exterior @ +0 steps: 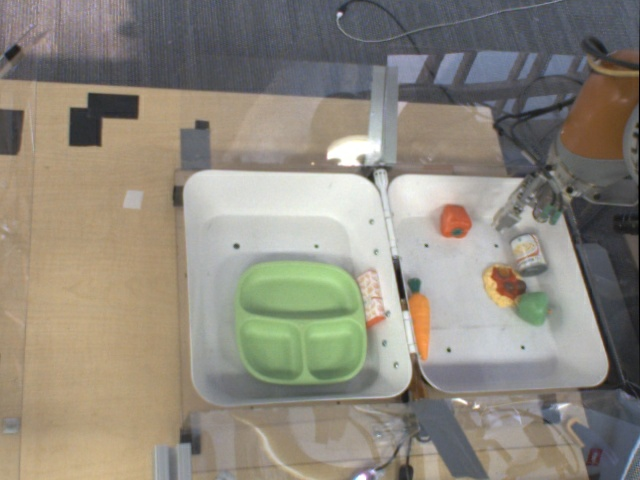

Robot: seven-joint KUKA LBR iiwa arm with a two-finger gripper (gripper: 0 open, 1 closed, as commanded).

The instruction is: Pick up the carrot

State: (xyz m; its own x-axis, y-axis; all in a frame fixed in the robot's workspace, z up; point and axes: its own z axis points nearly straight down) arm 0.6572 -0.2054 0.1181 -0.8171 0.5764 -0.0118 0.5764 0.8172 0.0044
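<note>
Pincer (pixel 527 208) is hovering at the right bin's (pixel 480 368) far corner; I cannot tell its state. I'm aiming it across toward the carrot (pixel 419 323), lying against the left wall, approaching lengthwise to avoid the rim.

Orange carrot (pixel 419 324), green tray (pixel 300 320), white bins (pixel 215 218).

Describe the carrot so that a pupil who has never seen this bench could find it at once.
Start at the right bin of the two white ones. Along its left wall, near the front, lies the carrot. It is long, thin and orange with a green top, unlike the rounder orange pepper further back.
</note>
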